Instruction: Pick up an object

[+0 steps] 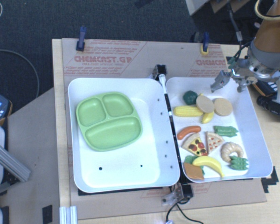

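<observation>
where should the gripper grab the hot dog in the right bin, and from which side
Take the hot dog across its narrow middle, coming straight down from above. It lies flat and long, slanting up to the right, so the fingers should close across its short width. The pizza slice sits close below it, so the upper side likely offers more finger room. The gripper is above the right bin's far edge.

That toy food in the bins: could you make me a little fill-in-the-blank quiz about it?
The green divided plate lies in the ____ bin.
The two pizza slices lie in the ____ bin.
The colour of the banana is ____.
The gripper hangs above the right bin's ____ edge.

Missing words: left; right; yellow; far
</observation>
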`<state>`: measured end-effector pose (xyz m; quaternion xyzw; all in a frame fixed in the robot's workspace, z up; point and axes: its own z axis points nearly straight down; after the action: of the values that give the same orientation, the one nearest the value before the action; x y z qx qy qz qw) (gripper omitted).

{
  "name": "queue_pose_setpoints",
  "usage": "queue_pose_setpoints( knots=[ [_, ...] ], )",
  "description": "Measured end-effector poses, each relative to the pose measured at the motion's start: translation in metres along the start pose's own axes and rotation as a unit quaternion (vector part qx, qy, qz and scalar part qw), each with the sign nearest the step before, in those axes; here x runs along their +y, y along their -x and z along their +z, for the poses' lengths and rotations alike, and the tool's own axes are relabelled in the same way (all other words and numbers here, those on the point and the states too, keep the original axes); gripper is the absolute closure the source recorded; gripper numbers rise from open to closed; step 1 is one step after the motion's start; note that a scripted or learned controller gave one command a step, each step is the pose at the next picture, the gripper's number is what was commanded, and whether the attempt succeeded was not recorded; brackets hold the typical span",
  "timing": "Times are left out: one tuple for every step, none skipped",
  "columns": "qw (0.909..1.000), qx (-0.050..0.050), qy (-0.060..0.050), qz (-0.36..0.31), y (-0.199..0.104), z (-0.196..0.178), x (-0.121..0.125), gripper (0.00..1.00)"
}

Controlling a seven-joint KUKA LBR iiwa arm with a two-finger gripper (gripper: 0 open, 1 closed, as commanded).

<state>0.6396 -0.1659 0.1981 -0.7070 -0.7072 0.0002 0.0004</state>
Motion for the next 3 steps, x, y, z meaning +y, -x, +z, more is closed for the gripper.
queue_pose_setpoints(
  knots=[
    [0.9999,0.0,0.01,-0.005,-0.074,-0.161,-0.037,0.0],
    [1.0,0.002,-0.007,-0.003,-0.136,-0.065,-0.104,0.0],
    [1.0,0.001,0.005,-0.004,-0.179,-0.157,-0.155,0.0]
  ],
)
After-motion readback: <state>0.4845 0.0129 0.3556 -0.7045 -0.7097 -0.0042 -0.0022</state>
